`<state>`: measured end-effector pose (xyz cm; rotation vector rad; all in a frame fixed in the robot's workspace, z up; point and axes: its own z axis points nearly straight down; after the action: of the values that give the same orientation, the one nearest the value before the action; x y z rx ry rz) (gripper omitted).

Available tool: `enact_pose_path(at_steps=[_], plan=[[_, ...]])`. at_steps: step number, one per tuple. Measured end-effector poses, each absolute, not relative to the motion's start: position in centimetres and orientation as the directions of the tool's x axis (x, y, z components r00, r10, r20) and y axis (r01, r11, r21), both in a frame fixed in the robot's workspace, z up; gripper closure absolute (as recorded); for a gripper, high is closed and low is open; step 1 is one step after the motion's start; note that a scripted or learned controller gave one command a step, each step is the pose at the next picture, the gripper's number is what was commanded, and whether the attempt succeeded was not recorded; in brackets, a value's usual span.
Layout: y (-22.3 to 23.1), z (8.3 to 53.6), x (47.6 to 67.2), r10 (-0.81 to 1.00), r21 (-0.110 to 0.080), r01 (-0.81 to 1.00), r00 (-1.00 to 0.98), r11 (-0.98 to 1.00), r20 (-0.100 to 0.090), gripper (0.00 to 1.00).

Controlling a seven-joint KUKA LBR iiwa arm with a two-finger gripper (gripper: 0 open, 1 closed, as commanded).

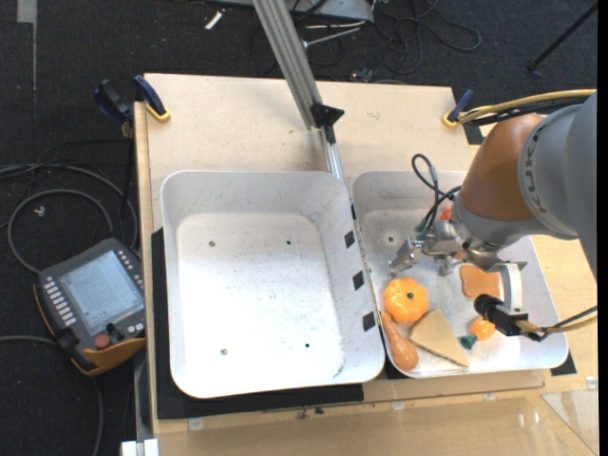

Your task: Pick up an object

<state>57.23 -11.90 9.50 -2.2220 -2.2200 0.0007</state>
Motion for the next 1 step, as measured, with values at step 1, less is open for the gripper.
enact_pose_path(at_steps=[1], plan=[[-11.90, 10.55, 57.28, 1.000, 0.001, 1.000, 0.001, -0.001, 0.000, 1.00]])
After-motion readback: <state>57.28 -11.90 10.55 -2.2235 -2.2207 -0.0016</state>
